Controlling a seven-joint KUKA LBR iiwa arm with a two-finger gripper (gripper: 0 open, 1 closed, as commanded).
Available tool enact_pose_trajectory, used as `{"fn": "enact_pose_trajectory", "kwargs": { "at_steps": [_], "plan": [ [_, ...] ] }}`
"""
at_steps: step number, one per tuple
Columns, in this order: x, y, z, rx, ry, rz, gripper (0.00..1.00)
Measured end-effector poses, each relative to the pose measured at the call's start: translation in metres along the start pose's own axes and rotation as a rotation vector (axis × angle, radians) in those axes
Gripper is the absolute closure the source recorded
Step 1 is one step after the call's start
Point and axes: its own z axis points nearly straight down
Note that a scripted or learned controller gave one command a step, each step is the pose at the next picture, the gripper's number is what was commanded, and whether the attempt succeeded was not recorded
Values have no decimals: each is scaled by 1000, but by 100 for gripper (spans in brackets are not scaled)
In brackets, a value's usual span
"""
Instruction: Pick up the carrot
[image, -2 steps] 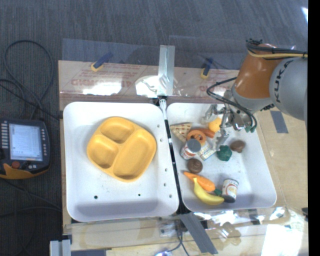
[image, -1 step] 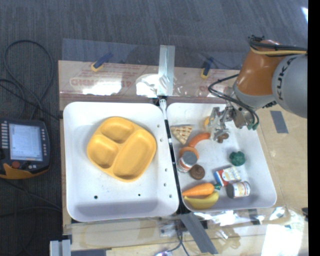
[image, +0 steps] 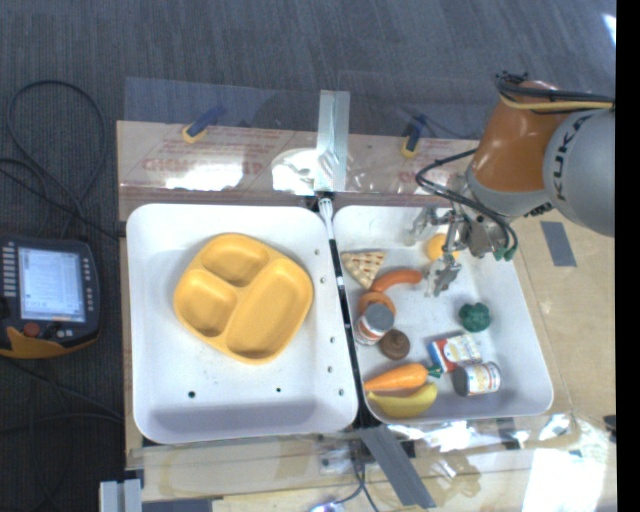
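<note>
Bins sit side by side on the bench. The left bin (image: 160, 400) holds one yellow plate (image: 243, 296) with three parts.

The right bin (image: 525, 385) holds lots of toy food. The carrot (image: 399, 378) lies near the front of this bin, touching a yellow banana (image: 408, 403) just in front of it. Near the back lies a pizza slice (image: 363, 265) and beside it a bent orange sausage (image: 394, 281). In the middle are a small round can (image: 377, 321) and a brown round thing (image: 395, 345). A green lump (image: 476, 317) lies toward the right. Near the carrot are a little box (image: 455, 350) and a jar lying down (image: 476, 378). Their labels are too small to read.

The claw (image: 449, 262) hangs over the back of the right bin, near the sausage and well apart from the carrot. Its fingers look a little apart, and nothing sits between them. Just behind it is a small yellow thing (image: 436, 246).
</note>
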Motion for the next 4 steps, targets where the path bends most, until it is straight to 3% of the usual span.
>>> {"fn": "enact_pose_trajectory", "kwargs": {
  "at_steps": [1, 2, 3, 4],
  "plan": [
    [-1, -37, 24, -6, 22, 361, 0],
    [2, -60, 26, -13, 24, 459, 0],
    [2, -64, 26, -6, 17, 346, 0],
    [2, -64, 26, -6, 17, 345, 0]
  ]
}}
